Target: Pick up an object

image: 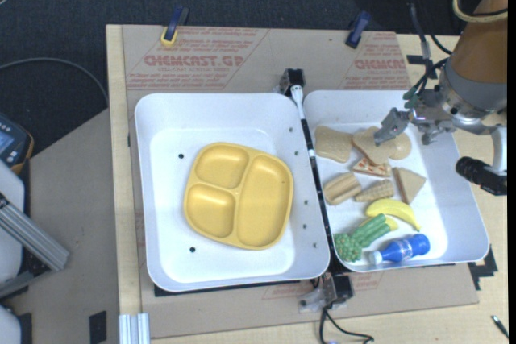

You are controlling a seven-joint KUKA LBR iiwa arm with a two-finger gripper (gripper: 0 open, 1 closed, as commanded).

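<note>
Your claw [401,123] hangs open above the right bin [463,209], gripping nothing; lower it squarely over one piece, the tan bread slice [385,146] beneath it, before closing (neighbours crowd close). That bin also holds a banana [393,211], green vegetable [361,234], blue bottle [401,249]. The left bin [161,197] holds a yellow divided tray [239,195].

Both white bins [153,173] looked like smooth glossy plastic, the yellow divided tray [239,196] was shiny plastic too, and the bench board [242,52] was matt.
</note>
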